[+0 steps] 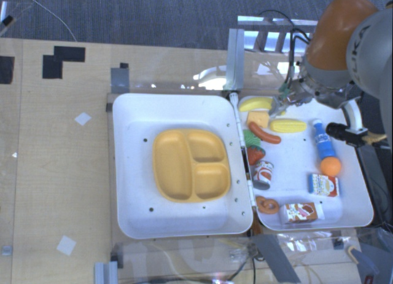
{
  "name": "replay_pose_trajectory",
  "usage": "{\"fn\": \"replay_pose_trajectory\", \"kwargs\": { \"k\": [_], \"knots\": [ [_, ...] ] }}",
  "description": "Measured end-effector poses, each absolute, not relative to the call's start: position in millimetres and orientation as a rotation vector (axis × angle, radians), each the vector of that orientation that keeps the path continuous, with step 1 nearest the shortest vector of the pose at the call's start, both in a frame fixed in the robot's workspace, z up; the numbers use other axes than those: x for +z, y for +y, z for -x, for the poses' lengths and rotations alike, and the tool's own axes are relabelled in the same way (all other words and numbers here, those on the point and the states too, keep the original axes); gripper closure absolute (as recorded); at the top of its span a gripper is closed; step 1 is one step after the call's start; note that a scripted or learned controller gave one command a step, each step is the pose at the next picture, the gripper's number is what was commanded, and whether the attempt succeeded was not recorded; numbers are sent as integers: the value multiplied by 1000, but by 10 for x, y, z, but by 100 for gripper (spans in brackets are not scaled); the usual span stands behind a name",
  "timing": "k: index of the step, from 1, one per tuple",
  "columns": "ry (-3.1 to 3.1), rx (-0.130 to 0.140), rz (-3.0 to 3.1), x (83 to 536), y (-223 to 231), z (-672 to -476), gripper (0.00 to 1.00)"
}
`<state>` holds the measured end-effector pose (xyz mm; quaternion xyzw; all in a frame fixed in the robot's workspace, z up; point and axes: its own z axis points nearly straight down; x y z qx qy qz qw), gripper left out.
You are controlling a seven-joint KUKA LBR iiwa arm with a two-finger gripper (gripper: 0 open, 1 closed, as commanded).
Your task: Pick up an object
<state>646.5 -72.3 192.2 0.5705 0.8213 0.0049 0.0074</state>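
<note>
Hovering over the far end of the right bin [362, 215], the gripper [284, 103] sits low among crowded toy food. Finger state: cannot tell, the tips are too small and dark against the clutter. Nothing is visibly held.

Candidate targets lie just below the tip: a banana [255, 103] at the far wall, a corn cob [288, 126] just beside it, a yellow cheese wedge [259, 118] and a sausage [264, 133] touching or nearly so.

Risks, as judged:
- Items packed close; a descent could land on two at once, or push one aside.
- Banana lies against the bin wall and divider; a finger may strike the rim.
- Corn cob is round and smooth; likely to roll or squirt out if pinched off-centre.

Farther along, the blue bottle [323, 141], orange [331, 166], soda can [263, 174] and small cartons sit well apart from the tip. Left bin [132, 153] holds a yellow divided tray [190, 165].
</note>
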Motion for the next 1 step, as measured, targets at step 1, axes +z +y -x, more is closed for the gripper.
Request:
{"fn": "replay_pose_trajectory", "kwargs": {
  "k": [1],
  "knots": [
    [2572,12,-1780,1998,-733,-6463,100]
  ]
}}
